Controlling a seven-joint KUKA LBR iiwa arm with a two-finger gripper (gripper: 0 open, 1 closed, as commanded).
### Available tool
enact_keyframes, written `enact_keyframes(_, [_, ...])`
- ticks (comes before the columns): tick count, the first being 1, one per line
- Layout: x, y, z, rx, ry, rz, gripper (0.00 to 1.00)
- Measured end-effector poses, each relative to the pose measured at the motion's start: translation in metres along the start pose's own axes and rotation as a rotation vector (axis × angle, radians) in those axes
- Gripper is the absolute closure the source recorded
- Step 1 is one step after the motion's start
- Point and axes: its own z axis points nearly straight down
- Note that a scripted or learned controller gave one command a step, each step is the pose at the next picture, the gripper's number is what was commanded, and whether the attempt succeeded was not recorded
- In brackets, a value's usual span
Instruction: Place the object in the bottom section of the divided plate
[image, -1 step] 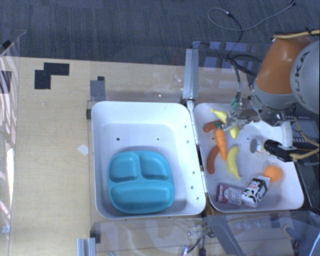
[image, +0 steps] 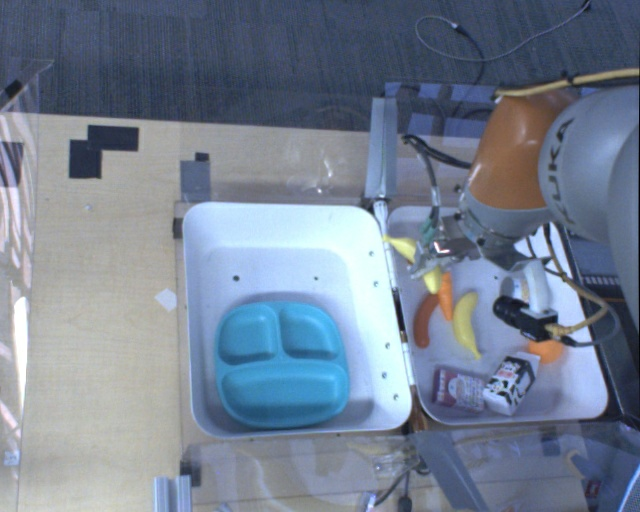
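Early stage: blue divided plastic plate (image: 283, 365) in left white bin (image: 200, 300) bare, claw (image: 432, 252) low among right-bin toy food, finger state impossible to tell.

The divided plate (image: 283, 364) lies in the left bin (image: 205, 300); toy foods (image: 466, 322) fill the right bin (image: 590, 385).

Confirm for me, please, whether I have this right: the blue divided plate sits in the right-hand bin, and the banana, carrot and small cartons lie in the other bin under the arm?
Not quite. The camera view shows the blue divided plate in the left-hand bin, not the right. The rest holds: the banana, carrot and small cartons lie in the other bin, under the arm.
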Motion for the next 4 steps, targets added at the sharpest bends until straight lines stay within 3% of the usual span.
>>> enact_keyframes(1, [0.068,-0.025,0.005,0.002,0.000,-0.128,1.00])
enact_keyframes(2, [0.108,0.020,-0.099,-0.003,-0.002,-0.441,1.00])
enact_keyframes(3, [0.178,0.019,-0.049,0.001,-0.001,-0.266,1.00])
enact_keyframes(4, [0.257,-0.017,0.011,0.003,-0.001,-0.319,1.00])
